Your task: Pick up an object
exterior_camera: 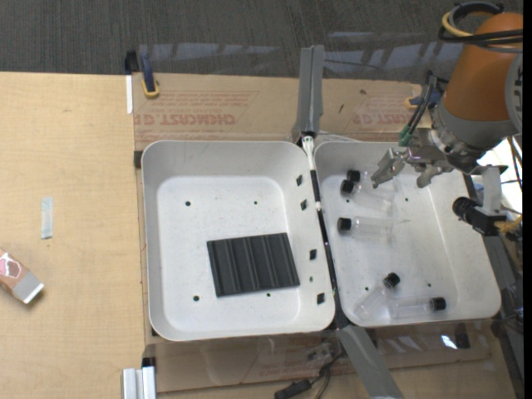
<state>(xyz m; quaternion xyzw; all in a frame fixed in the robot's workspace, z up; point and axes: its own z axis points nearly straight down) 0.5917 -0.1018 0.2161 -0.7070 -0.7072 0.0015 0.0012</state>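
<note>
- The arm [482, 73] comes in at the upper right of the frame. Its orange band is big and round, and part of it is cut off by the right side.
- The claw [405, 170] hangs over the top part of the right bin [465, 306]. Its two grey fingers are spread wide, one pointing left and one pointing right. Nothing is between them.
- The right bin has small see-through bottles with black caps. They are very hard to see because the clear plastic blends into the white bin.
- One black cap [350, 181] sits near the top left of that bin, close to the claw but not touching it.
- Another black cap [343, 224] is a bit lower, with a faint clear bottle beside it.
- Two more black caps [391, 281] lie near the bottom of the bin. The clear bodies by them are blurry.
- The left bin [166, 306] holds a dark ridged block [253, 264], lying flat in the middle.
- On the bench [66, 306] at the far left is a small pink and white thing [18, 278]. The left side cuts it off.
- A thin grey strip [46, 218] lies above it.
</note>
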